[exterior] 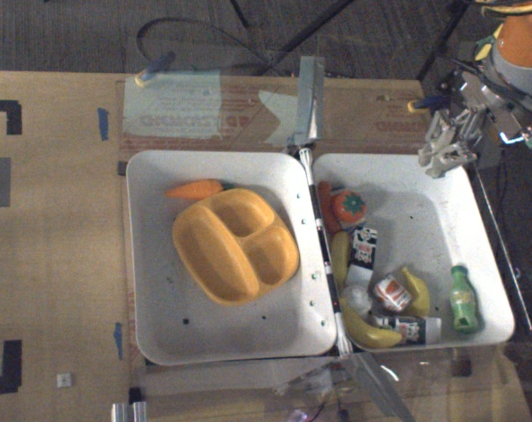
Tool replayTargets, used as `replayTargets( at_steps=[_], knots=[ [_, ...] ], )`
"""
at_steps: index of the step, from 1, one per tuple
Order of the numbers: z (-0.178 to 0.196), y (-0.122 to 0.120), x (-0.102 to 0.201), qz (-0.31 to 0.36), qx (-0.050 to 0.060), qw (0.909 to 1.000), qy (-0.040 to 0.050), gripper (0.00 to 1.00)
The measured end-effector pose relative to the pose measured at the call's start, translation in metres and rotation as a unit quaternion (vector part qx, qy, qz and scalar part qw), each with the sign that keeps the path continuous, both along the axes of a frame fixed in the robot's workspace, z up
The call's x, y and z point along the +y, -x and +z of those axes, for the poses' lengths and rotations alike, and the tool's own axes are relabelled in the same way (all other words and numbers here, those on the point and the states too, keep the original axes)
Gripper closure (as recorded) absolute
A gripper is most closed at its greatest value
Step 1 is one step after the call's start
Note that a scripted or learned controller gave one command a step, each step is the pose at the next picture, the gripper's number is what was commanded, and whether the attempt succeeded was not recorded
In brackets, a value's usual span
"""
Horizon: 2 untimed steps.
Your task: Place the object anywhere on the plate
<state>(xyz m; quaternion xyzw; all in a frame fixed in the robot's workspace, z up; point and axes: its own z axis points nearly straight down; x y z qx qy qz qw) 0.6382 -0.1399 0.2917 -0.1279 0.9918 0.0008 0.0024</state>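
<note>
**benchwatcher:** so where's everything sitting right now?

**me:** My tool (448,152) is parked over the far right corner of the right bin (490,227), just above its rim. Nothing is between the fingers. Whether they're spread wide or pinched narrow, I honestly can't tell from this angle, it's a small grey tangle.

**benchwatcher:** and the plate?

**me:** The yellow plate (235,244) with 3 compartments lies in the left bin (151,262), roughly in the middle, with nothing on it. A carrot (193,189) lies just beside its far edge, on the bin floor, maybe touching the plate rim, hard to say.

**benchwatcher:** the stuff to pick from?

**me:** All in the right bin, mostly crowded along the left wall and near edge. There's a tomato (348,207) up near the divider, a small black-and-white carton (364,245) below it, and a red-and-white can (392,293) next to a small banana (417,290). A bigger banana (368,330) curves along the near edge, touching a tube (412,328). A green bottle (462,299) lies apart by the right wall. Both bins sit on the wooden worktop (54,262).
</note>
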Motion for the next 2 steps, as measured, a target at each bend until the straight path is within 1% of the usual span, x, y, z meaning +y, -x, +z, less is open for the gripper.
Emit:
replayTargets(
  at_steps=[1,2],
  knots=[
    [0.003,-0.0149,0.014,-0.102,0.0,0.9948,-0.0002,1.0],
    [0.0031,-0.0149,0.014,-0.102,0.0,0.9948,-0.0002,0.0]
  ],
)
